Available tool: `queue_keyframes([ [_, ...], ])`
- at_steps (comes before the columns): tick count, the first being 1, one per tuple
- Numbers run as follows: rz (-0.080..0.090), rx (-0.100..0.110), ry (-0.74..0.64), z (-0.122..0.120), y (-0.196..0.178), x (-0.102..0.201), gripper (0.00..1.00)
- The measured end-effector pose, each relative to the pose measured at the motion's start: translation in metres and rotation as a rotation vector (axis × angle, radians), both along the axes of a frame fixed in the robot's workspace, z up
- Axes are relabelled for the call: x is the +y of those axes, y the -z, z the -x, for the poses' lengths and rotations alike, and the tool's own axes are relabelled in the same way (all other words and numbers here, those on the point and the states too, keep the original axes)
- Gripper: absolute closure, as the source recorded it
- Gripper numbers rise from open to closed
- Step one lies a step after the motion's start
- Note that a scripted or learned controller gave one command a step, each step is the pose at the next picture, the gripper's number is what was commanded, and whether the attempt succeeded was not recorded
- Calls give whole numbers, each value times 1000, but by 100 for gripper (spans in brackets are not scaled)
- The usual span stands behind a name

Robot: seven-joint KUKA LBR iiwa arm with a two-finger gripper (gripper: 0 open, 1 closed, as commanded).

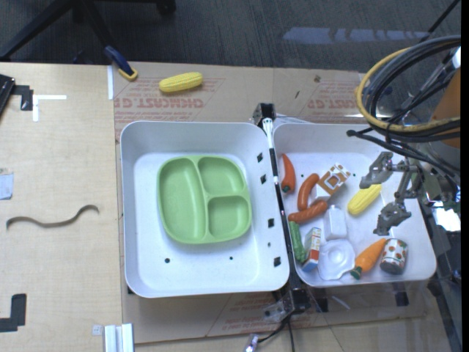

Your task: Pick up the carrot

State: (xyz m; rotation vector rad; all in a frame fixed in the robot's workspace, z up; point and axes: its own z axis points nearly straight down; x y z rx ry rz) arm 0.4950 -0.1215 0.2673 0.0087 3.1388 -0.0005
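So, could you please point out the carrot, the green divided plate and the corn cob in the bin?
carrot [369, 255]: camera view, middle of its orange body.
green divided plate [178, 200]: camera view, bare left compartment.
corn cob [364, 199]: camera view, middle of the cob.

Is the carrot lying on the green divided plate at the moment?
No, the carrot lies in the right bin, while the green plate sits in the left bin.

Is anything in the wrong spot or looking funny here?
Yes. A yellow corn lies outside both bins, on the cardboard behind the left bin. The other toy food, including the carrot, sits crowded in the right bin. Nothing looks spilled or broken.
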Motion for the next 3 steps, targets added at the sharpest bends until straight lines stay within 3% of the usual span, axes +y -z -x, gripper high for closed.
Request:
queue_keyframes([
  [1,3,-7,-2,14,166,-46,0],
  [3,-3,-2,401,15,171,-64,0],
])
